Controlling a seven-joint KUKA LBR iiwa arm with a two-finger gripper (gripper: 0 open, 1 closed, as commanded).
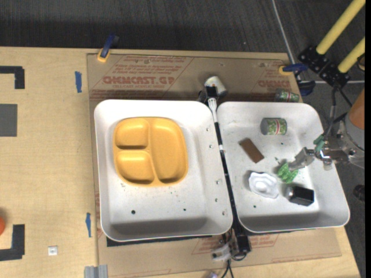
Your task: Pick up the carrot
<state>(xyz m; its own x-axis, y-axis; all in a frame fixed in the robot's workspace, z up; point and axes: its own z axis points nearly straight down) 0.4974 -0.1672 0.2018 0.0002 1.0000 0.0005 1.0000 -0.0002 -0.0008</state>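
- Gripper (300, 160) is seen low over the right bin (333, 210), reached in from that bin's right rim; whether it is open or closed cannot be told, and nothing is seen held in it.
- Its tip is placed just beside a green leafy piece (284, 171), possibly touching it; contact cannot be confirmed.
- The carrot cannot be picked out with certainty; the green leafy piece may be its top.
- Just beside the green piece, a white object (264, 184) and a black object (301, 196) are found, all three crowded near the bin's front right.
- A brown block (251, 150) lies toward the middle, and a can (273, 126) farther back, both apart from the gripper.
- Open floor is left along the right bin's back left and front left.
- A yellow divided plate (152, 150) is set in the left bin (110, 213).
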